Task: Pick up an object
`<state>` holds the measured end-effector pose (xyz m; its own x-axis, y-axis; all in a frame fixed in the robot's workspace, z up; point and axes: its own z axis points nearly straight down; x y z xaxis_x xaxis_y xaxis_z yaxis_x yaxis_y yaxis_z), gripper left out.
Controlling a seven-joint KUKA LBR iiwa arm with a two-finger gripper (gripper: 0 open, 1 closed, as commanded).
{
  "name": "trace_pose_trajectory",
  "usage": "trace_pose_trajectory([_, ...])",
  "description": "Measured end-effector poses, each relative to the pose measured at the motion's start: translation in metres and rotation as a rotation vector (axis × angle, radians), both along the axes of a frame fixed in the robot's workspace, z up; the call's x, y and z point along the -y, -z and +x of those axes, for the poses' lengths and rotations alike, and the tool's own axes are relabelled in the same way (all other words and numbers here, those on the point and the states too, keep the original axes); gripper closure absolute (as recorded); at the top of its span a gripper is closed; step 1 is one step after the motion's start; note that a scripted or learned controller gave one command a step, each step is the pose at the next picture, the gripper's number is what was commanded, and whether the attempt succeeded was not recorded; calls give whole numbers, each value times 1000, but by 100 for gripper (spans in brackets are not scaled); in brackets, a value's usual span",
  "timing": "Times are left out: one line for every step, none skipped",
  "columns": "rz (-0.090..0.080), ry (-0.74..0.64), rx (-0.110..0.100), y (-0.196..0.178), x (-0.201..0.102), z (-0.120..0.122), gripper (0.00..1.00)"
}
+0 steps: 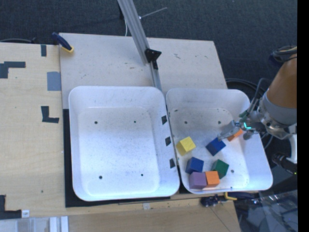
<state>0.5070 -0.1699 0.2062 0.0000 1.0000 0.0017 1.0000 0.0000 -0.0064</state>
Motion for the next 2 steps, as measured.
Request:
trace_pose_trajectory([-1, -2, 5, -2, 0, 1, 0])
trace_pose_trajectory([-1, 0, -1, 46, 3, -8, 0])
